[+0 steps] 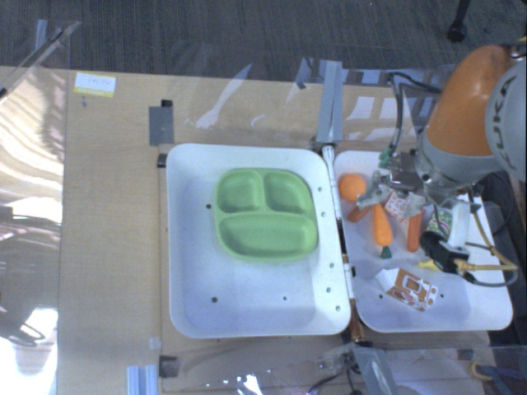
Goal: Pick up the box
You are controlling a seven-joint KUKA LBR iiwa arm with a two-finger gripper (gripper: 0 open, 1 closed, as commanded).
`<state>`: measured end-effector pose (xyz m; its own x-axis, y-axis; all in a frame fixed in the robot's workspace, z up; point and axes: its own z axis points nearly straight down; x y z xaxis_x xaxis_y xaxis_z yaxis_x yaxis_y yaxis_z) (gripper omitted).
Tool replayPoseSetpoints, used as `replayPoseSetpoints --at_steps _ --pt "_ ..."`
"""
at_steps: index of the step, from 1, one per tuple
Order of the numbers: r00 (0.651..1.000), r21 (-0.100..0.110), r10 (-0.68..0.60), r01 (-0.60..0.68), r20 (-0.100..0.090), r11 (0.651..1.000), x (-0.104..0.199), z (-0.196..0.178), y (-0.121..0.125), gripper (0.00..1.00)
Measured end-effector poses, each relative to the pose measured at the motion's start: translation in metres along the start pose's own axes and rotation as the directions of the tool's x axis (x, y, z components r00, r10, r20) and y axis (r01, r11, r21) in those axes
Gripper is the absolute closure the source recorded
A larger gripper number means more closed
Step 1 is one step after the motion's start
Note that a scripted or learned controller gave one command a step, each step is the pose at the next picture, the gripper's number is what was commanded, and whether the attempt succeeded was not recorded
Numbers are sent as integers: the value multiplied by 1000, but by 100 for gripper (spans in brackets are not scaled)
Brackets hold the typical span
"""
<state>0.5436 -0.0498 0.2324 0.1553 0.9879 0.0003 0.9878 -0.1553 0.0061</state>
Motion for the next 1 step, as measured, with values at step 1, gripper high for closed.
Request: replayPoseSetpoints --at_steps 1 --pt "1000 0 0 0 0 1000 0 0 0 0"
